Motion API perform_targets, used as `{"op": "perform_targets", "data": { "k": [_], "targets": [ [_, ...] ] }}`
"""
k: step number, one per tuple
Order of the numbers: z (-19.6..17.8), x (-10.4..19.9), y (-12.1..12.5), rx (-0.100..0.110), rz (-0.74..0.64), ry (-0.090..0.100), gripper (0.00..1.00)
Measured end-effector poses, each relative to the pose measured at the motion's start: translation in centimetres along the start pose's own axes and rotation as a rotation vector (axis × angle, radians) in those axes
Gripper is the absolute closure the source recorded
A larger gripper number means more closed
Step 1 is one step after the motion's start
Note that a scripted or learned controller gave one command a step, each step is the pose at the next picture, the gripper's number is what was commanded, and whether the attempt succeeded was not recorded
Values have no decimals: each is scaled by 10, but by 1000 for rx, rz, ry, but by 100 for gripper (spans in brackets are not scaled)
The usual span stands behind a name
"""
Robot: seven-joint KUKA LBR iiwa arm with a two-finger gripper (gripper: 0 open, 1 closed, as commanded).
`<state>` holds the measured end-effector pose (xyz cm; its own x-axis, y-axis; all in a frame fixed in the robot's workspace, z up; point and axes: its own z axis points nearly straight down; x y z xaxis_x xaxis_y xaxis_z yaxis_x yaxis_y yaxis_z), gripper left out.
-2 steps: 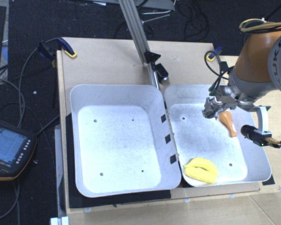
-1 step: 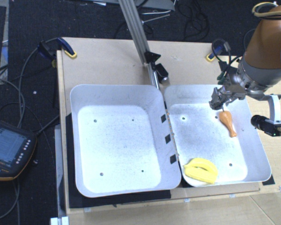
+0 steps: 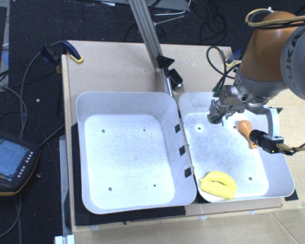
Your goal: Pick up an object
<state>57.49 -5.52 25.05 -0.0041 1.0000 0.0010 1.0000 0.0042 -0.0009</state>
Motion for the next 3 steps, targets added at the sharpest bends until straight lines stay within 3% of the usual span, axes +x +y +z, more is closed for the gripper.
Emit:
{"op": "perform_targets", "data": {
  "k": [3],
  "targets": [
    [0,133,-4,-1,0,0,100]
  ]
}}
